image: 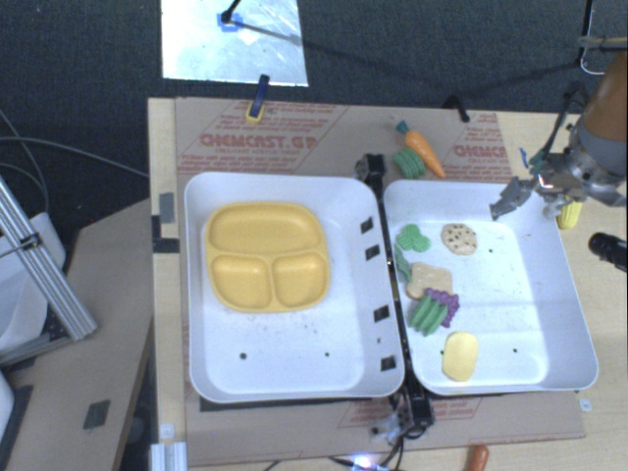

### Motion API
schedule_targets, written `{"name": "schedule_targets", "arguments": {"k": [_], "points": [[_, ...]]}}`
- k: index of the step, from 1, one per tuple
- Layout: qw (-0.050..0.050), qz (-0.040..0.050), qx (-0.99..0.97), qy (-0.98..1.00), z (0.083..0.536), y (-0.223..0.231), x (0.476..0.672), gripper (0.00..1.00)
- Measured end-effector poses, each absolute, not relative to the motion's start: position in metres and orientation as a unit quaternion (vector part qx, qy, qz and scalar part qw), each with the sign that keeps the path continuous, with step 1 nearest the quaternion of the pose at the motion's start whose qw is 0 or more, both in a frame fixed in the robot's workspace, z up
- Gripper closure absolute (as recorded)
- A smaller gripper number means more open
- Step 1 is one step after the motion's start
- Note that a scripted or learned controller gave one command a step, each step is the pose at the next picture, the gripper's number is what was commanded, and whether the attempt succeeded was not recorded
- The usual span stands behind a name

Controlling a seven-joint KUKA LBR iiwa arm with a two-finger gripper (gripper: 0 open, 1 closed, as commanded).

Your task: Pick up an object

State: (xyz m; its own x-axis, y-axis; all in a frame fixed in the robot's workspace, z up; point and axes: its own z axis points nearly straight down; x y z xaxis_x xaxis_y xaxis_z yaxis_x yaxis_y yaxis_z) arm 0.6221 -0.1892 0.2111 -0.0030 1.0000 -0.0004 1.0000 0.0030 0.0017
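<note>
Noted a cardboard-covered tabletop (324, 126) under the right shallow white bin (549, 292), with a second white bin (285, 371) touching its left wall. Found a yellow three-compartment plastic plate (267, 255) well left of the right bin, in that neighbour. Saw the grey arm (601, 130) reaching over the right bin's far right corner, and the gripper (525, 199) hanging just inside that corner, over bare floor. Could not tell whether the gripper stood open or closed; saw nothing held in it.

Counted the pieces in the right bin's left half: a yellow lemon-shaped toy (459, 354) toward the near wall, a green and purple toy bunch (433, 310) above it, a tan bread-like piece (429, 280), a green leafy toy (411, 238) and a round tan cookie with dark spots (458, 237). Judged the cookie nearest, left of the gripper and a little toward the near wall, round, so no long axis to match.
</note>
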Motion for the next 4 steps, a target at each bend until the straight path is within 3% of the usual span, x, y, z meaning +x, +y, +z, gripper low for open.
{"name": "schedule_targets", "arguments": {"k": [1,2,3,4], "points": [[0.005,0.0053,0.704,0.710,0.361,-0.131,0.516,0.00],[0.008,0.0043,0.708,0.706,0.480,-0.164,0.486,0.00],[0.005,0.0018,0.705,0.709,0.483,-0.162,0.488,1.00],[0.000,-0.0011,0.708,0.706,0.430,-0.209,0.486,1.00]]}}
